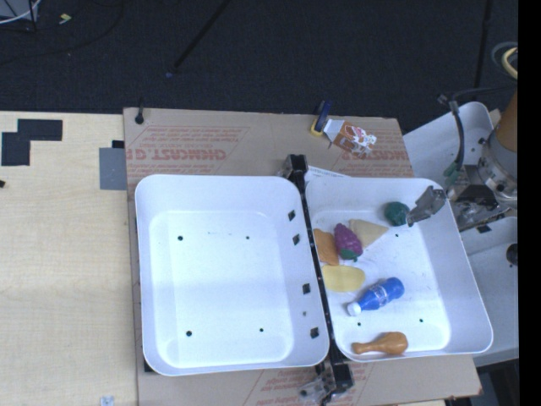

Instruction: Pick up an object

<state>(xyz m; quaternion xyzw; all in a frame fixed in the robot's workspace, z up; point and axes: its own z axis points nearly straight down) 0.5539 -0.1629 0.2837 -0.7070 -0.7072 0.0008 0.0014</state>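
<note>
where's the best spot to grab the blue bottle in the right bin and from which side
Probably across the middle of the blue bottle, coming straight down from above. It lies on its side, slanted, white cap toward the lower left, so the fingers should close across its width, at right angles to its long axis. Its body has bare bin floor on both long sides; the yellow piece sits close by the cap end, so avoid that end.

Place: you are looking at a robot lab test bench.
Bench: two white bins [221, 191] sit clamped side by side on a cardboard sheet [254, 142], centre of frame.
Floor: dark carpet [254, 41] with loose cables [34, 7], top of frame.
Contents: toy food and a small bottle [378, 295], right bin.
</note>
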